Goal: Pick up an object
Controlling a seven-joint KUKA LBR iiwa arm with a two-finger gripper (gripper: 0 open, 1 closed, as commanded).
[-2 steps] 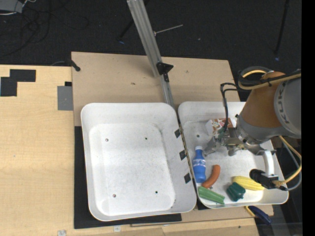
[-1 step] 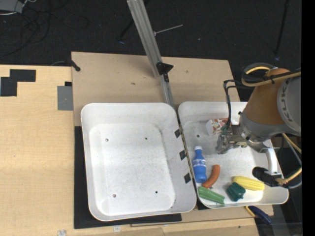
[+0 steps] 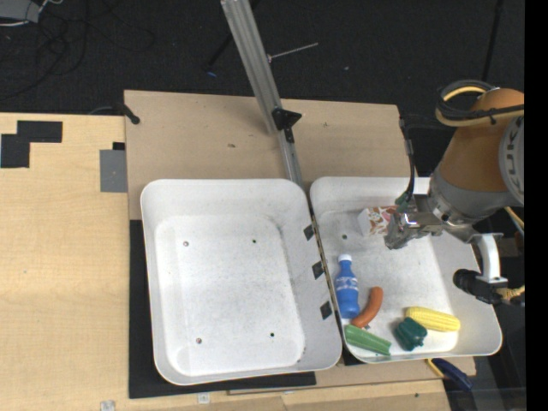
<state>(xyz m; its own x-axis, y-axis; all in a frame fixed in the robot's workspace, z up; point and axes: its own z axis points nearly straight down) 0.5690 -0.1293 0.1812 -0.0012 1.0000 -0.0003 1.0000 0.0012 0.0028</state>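
Lower right of frame: green block [image 3: 410, 333], corn [image 3: 433, 318], sausage [image 3: 369, 306], blue bottle [image 3: 346, 288] lie clustered in right bin [image 3: 479, 336]. Gripper [image 3: 399, 234] hovers mid-right beside crumpled wrapper [image 3: 378, 220]; grip state unclear. Risk: descent misses cluster, grabs nothing.

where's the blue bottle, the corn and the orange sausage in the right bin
blue bottle [image 3: 347, 288], camera view, on the middle of its body.
corn [image 3: 433, 318], camera view, on the middle of the yellow cob.
orange sausage [image 3: 369, 306], camera view, on the middle of its curved length.
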